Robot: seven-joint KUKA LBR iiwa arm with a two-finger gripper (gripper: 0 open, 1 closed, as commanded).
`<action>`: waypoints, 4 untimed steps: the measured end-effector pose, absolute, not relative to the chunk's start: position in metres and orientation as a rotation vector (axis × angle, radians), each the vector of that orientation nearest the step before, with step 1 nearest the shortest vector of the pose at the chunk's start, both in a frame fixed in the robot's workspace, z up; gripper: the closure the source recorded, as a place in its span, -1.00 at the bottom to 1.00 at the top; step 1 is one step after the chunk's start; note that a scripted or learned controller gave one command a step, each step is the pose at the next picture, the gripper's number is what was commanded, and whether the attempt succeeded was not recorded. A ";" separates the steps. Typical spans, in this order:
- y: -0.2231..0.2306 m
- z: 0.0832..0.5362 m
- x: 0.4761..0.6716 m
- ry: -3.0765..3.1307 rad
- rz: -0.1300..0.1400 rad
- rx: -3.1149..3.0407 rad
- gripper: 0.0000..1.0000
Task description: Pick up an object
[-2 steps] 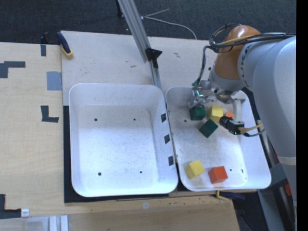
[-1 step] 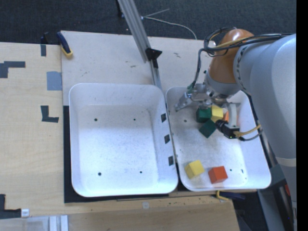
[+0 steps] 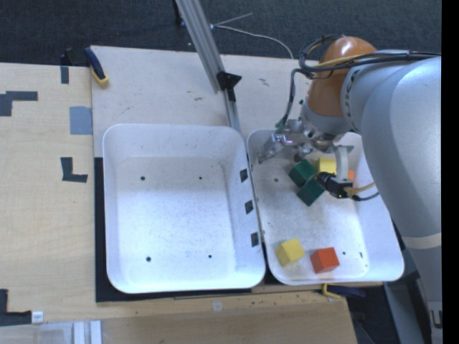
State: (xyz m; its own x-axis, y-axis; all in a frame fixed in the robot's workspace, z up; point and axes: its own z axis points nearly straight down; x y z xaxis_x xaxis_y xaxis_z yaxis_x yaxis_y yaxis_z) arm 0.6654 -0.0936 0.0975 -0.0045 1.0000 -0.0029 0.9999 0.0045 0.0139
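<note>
The fingers (image 3: 278, 143) hang over the far left corner of the right bin (image 3: 373, 264), and from this angle it cannot be told whether they are open or closed. Just beside them, toward the view's right, a green block (image 3: 303, 170) touches a second green block (image 3: 311, 192), with a yellow block (image 3: 327, 165) close against the first. Well apart from the fingers, by the bin's near edge, a yellow cube (image 3: 291, 251) and an orange cube (image 3: 324, 259) sit side by side, while the left bin (image 3: 115, 192) lies beyond on the worktop (image 3: 143, 84).
</note>
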 end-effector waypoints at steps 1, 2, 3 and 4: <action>-0.093 0.102 0.661 2.226 -0.003 2.216 1.00; -0.093 0.102 0.661 2.226 -0.004 2.216 -1.00; -0.131 0.092 0.622 2.220 -0.005 2.225 -1.00; -0.128 0.102 0.624 2.225 -0.002 2.220 1.00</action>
